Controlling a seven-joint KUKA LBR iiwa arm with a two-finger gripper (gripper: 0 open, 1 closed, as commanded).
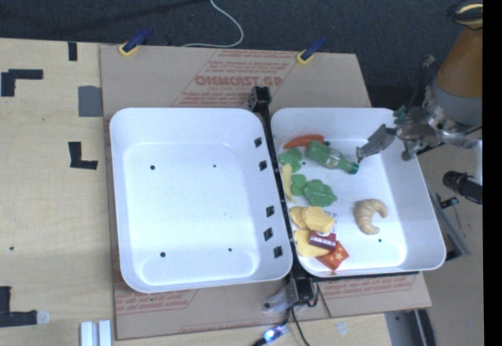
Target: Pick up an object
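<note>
A dark carpeted floor lies behind my bench (47,180), where a cardboard sheet (227,81) carries two shallow white bins: the left bin (188,274) bare, the right bin (416,242) holding a heap of toy food along its left wall, with a croissant (370,215) lying apart and a green bottle (331,156) near the middle. My gripper (376,140) hangs over the right bin's upper right part, its tip just beside the bottle's end, but whether it is spread or pinched together I cannot tell. Nothing is lifted yet, so I judge the whole pick remains: settle on a piece, grasp, raise.
</note>
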